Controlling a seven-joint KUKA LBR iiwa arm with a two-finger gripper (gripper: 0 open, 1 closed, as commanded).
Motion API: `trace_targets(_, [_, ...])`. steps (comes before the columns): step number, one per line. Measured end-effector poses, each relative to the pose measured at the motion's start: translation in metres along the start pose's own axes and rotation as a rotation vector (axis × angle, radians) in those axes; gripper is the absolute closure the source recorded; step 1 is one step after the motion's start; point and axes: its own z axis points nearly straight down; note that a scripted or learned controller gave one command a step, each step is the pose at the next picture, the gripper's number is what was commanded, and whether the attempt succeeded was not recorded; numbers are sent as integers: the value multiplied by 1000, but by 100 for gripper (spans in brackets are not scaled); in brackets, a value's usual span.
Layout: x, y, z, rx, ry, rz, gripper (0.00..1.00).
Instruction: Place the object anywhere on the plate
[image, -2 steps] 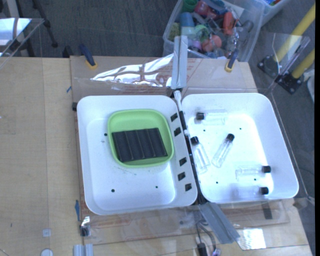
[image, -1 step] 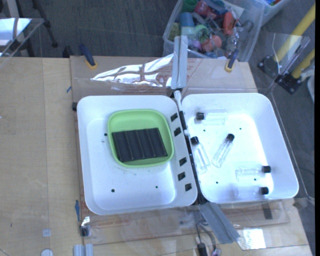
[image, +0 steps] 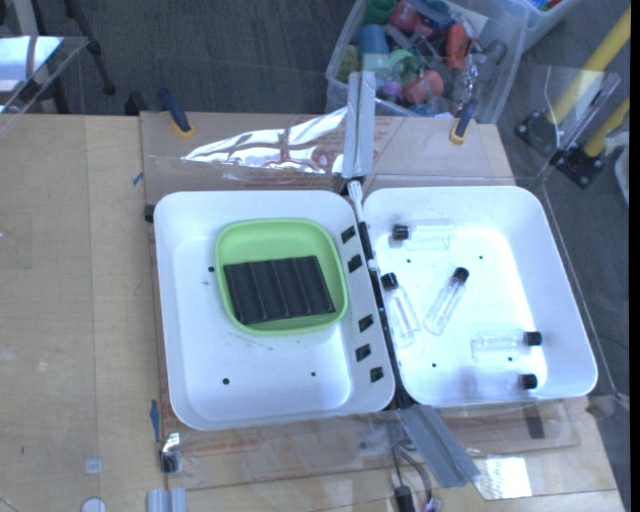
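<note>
A green plate with rounded corners sits in the left white bin. A dark ribbed rectangular block lies flat on the plate, covering most of its floor. In the right white bin lie several clear vials with black caps: one at the back, one slanted in the middle, one near the divider, and one at the front right.
A clear tub of coloured toys stands behind the bins. Crinkled foil lies behind the left bin. Black clips line the seam between the bins. Bare wooden bench stretches to the left.
</note>
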Motion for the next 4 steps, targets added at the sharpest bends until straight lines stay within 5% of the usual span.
trace_targets(1, [-13,-29,0,7,0,82,0])
trace_targets(2, [-19,-32,41,9,0,197,0])
trace_targets(3, [-10,-17,0,2,0,326,0])
trace_targets(4, [-36,-50,0,8,-1,444,0])
